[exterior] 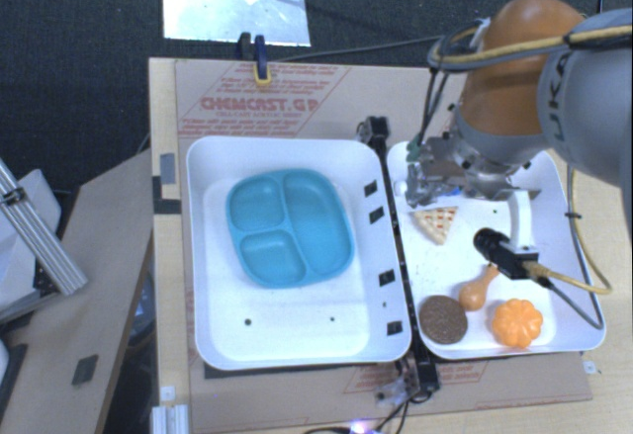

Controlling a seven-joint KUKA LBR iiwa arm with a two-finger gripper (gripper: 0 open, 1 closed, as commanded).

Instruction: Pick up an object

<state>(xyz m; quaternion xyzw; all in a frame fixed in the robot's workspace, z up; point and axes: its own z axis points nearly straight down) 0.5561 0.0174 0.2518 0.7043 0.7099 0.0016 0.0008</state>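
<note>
the grey arm with its orange band hangs over the right-hand shallow white bin (564, 224), and its two-finger metal gripper (423, 187) sits low near that bin's far left corner, so this looks like the approach step of a pick, with nothing seen between the fingers. whether the tool is apart or together i cannot tell from here; the wrist hides too much. just below the tool and a touch to its right lies a small tan wedge with a criss-cross top, like a slice of toy pie (436, 222), close to the tip but apart from it, and it seems the likeliest target. to take it, the tool would need to shift slightly toward the wedge and drop squarely over it. the wedge is flat and thin, which may make a clean pinch awkward. further from the tool sit a dark brown round cookie-like disc (443, 319) and a small orange plastic pumpkin (517, 322).
</note>
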